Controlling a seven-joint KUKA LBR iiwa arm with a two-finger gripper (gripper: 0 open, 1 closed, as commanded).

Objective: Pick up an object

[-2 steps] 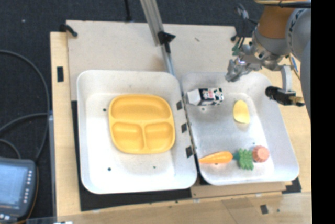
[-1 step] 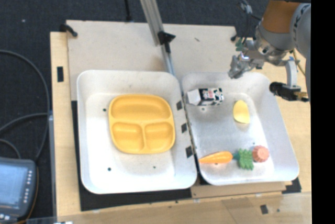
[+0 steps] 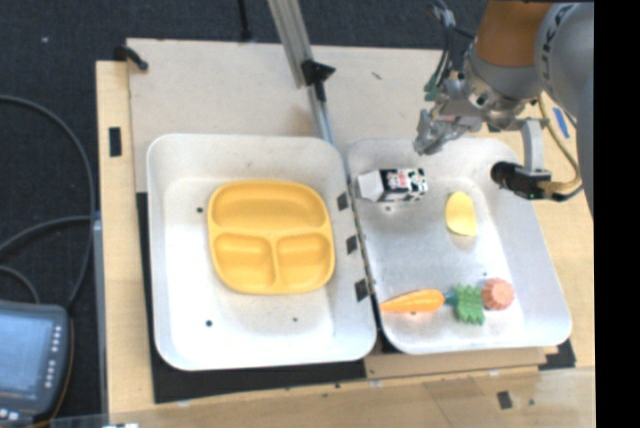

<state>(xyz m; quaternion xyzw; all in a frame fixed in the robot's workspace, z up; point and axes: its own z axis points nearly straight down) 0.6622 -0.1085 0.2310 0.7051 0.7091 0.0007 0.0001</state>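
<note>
Gripper seen over right bin's top edge; cannot be told if open or shut. Small white carton lies nearest, toward 7 o'clock from gripper, long side laid 3-to-9.

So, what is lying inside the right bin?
The right bin holds a small carton, a yellow piece, a carrot, a green toy and a pinkish one. Nothing looks covered.
</note>
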